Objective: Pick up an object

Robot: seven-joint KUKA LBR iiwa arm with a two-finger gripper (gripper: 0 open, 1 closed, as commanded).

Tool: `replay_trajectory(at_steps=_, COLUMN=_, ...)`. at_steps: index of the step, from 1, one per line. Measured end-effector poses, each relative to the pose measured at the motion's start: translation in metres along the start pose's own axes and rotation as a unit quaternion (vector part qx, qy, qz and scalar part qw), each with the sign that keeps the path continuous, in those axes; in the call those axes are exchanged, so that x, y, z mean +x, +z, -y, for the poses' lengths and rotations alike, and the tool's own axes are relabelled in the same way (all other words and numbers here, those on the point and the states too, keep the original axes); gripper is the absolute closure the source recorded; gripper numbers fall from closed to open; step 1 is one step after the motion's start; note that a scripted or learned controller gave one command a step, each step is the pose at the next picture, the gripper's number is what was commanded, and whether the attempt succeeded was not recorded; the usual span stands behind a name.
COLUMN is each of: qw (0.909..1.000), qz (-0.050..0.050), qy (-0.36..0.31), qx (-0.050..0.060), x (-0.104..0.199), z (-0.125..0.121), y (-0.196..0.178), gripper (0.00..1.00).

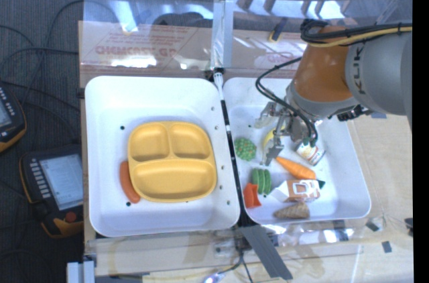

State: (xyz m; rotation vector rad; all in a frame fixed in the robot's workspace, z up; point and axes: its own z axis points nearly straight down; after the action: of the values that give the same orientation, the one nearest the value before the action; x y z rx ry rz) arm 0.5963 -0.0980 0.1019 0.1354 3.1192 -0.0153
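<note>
Right bin [358,198]: a green broccoli floret [245,149] by the left wall; a green pepper [261,180] and a small red piece [251,195] below it; an orange carrot [295,167] lying aslant at centre; an orange-and-white carton [301,190] tipped on its side; a brown potato-like piece [292,211] near the front wall; a small white jar [309,152] beside the carrot.

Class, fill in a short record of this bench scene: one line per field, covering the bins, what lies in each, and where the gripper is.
left bin: yellow divided tray, orange sausage at its left edge
right bin: toy food in the middle and front
items: green broccoli, carrot, green pepper, small carton, brown piece
gripper: low over the right bin, above the carrot
</note>
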Motion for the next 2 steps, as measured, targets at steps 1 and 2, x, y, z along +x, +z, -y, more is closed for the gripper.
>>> replay_trajectory(at_steps=1, qw=0.9994, qz=-0.003, qy=0.033, qx=-0.003, x=0.073, z=0.036, y=0.010, gripper=0.00)
replay_trajectory(at_steps=2, qw=0.9995, qz=0.000, qy=0.033, qx=-0.001, x=0.071, z=0.037, y=-0.001, gripper=1.00)
